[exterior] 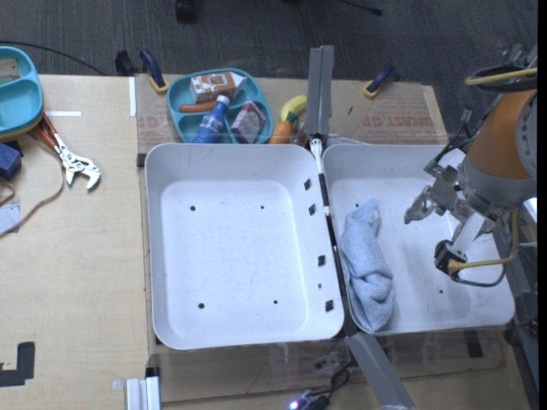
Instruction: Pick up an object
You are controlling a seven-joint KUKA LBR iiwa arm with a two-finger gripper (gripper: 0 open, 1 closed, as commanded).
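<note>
The cloth [367, 263], a crumpled grey-blue towel, lies lengthwise in the right bin [410, 173], bunched against that bin's left wall. It lies to the left of the pincer [425, 202] in the camera view and a little nearer the bin's front edge, clearly apart from it, with bare white floor between the two.

The pincer hangs over the right half of that same bin, below the arm [500, 148] with its orange band. Whether its fingers stand wide or narrow cannot be told from this angle; nothing is seen held between them. A looped cable [466, 265] dangles just below the wrist.

The step in hand appears to be the approach. To do it well, the arm would carry the pincer leftward until it stands above the thick middle of the cloth, where the folds pile highest, rather than the thin tail near the bin's front. The descent should be straight down and deep enough for the fingers to pinch a ridge of fabric, yet short of jamming against the bin floor. Since the cloth hugs the left wall, the fingers are better aligned so that neither lands on the divider between the bins. Soft fabric slips, so a firm close and a slow lift seem wise.

Further from the pincer, the left bin [171, 254] sits beyond the divider.
</note>
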